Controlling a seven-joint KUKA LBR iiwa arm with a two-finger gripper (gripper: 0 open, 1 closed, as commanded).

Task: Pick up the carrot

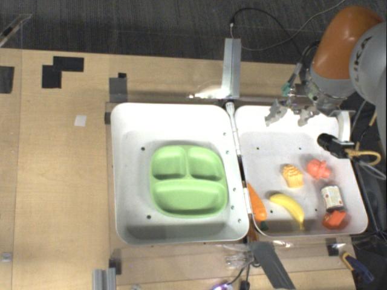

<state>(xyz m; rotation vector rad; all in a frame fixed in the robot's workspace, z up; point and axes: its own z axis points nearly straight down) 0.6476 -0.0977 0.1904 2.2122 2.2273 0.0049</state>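
Grey metal pincer (289, 115) spread wide and carrying nothing, over the far edge of the right bin (266, 139).

The carrot (257, 203) lies well away from it, at that bin's near left side, pressed along the wall that divides it from the left bin (130, 162) holding the green plate (188, 180). A banana (288, 206) sits just beside it; a yellow toy (292, 175), red toy (318, 169), can (331, 197) and orange piece (334, 219) lie farther right. Likely trouble: a finger striking the wall, or the pincer closing on the banana instead.
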